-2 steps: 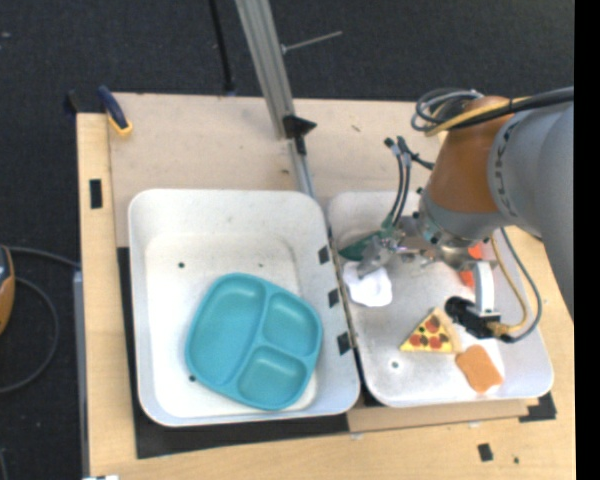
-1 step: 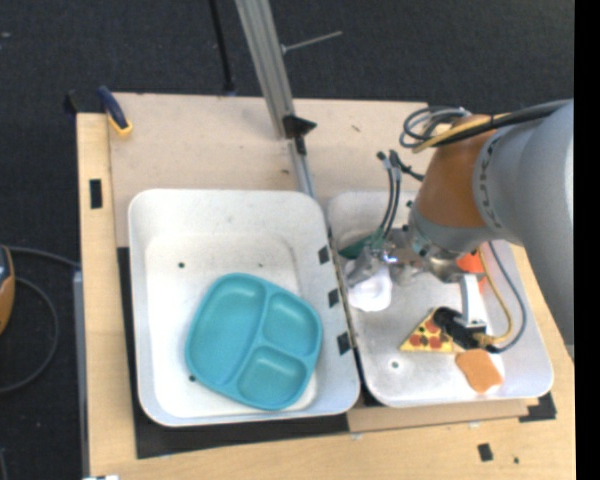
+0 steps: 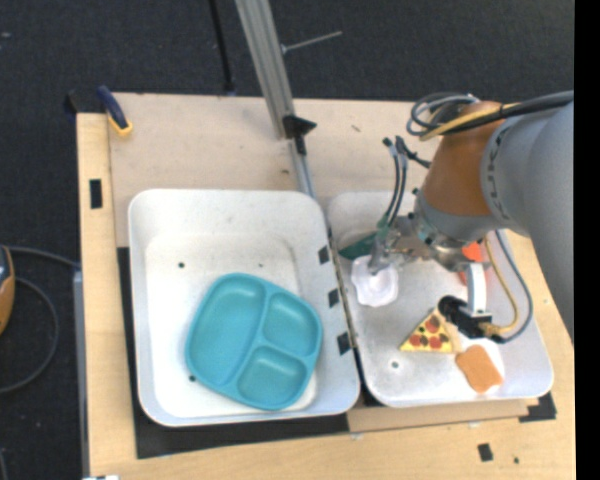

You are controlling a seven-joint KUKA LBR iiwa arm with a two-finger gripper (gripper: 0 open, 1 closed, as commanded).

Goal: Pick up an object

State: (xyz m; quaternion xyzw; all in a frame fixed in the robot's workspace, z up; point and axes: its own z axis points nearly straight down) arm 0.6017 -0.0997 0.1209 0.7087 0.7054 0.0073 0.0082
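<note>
Orange block (image 3: pixel 479 368) lies at the near edge of the right bin (image 3: pixel 525 383), just beside a pizza-slice toy (image 3: pixel 431 336). Farther in, a small clear cup (image 3: pixel 374 286) sits near the bin's left wall, directly under the gripper (image 3: pixel 380 261); whether it is gripped cannot be told. Teal divided plate (image 3: pixel 254 340) occupies the left bin (image 3: pixel 160 218).
</note>
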